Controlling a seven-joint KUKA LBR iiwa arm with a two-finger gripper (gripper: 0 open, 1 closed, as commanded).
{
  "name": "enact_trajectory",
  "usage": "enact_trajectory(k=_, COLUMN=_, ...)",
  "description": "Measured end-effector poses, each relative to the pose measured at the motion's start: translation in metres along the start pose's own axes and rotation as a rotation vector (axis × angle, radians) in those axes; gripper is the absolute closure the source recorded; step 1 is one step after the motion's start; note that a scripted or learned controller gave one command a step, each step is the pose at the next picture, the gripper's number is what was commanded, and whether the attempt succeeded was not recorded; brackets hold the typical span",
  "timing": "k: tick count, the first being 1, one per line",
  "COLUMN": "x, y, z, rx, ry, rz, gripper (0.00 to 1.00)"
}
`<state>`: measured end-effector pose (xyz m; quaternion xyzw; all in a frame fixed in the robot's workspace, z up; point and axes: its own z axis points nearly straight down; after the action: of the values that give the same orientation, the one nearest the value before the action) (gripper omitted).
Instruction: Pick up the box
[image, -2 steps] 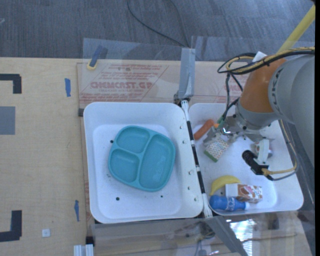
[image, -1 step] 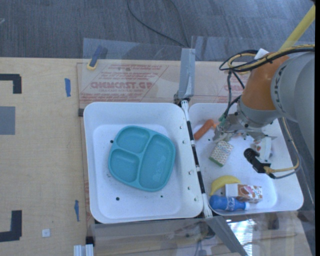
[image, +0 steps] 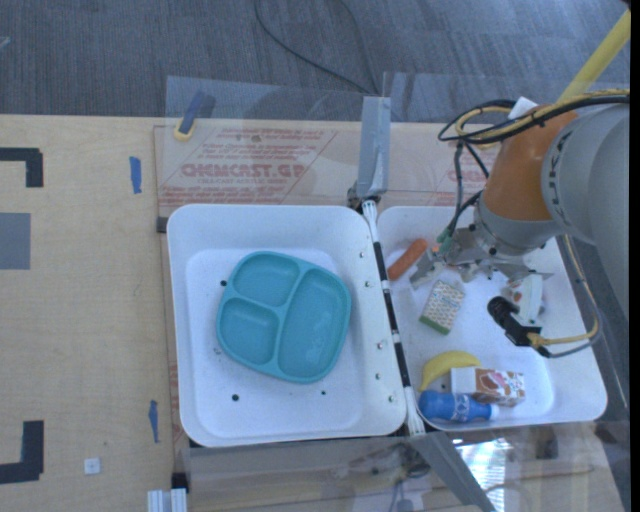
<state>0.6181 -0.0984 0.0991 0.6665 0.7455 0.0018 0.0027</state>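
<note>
A small green and beige box (image: 443, 305) lies flat in the upper middle of the right bin (image: 580, 395). A second small box, white with brown print (image: 490, 384), lies near the bin's front edge. My gripper (image: 457, 262) hangs just above and behind the green box, under the orange wrist band (image: 520, 170). Nothing is visibly held in it.
An orange carrot (image: 405, 259) lies left of the gripper by the bin divider. A banana (image: 447, 366) and a blue bottle (image: 455, 408) sit at the front, beside the white box. The left bin (image: 190, 330) holds a teal divided plate (image: 285, 315). Cables loop around the wrist.
</note>
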Motion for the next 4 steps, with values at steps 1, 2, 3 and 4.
enact_trajectory(k=1, x=0.067, y=0.008, z=-0.099, rx=0.004, ry=0.001, rz=-0.301, gripper=0.0)
enact_trajectory(k=2, x=0.034, y=-0.055, z=-0.085, rx=0.008, ry=0.004, rz=-0.402, gripper=0.0)
enact_trajectory(k=3, x=0.001, y=-0.046, z=-0.002, rx=-0.009, ry=-0.003, rz=-0.51, gripper=0.0)
enact_trajectory(k=4, x=0.0, y=-0.022, z=0.005, rx=-0.009, ry=-0.006, rz=-0.408, gripper=0.0)
